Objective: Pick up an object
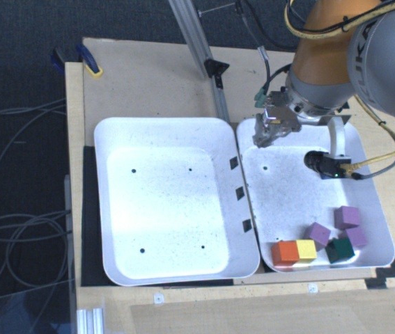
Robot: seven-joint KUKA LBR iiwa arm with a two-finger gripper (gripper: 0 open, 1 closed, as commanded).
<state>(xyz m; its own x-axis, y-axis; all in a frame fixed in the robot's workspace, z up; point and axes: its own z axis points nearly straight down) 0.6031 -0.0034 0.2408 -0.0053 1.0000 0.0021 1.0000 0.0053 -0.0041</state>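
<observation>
Blocks nearest my camera: orange block [285, 252], yellow [306, 250], green [338, 250] and purple ones [347, 217] cluster in the right bin's [281, 186] near corner. My end effector [272, 129] (finger state unreadable) hangs over that bin's far edge, well apart.

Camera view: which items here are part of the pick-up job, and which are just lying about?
Job:
claw
orange block
yellow block
green block
purple blocks
right bin

Lying about:
left bin
blue clamp
cables
</observation>
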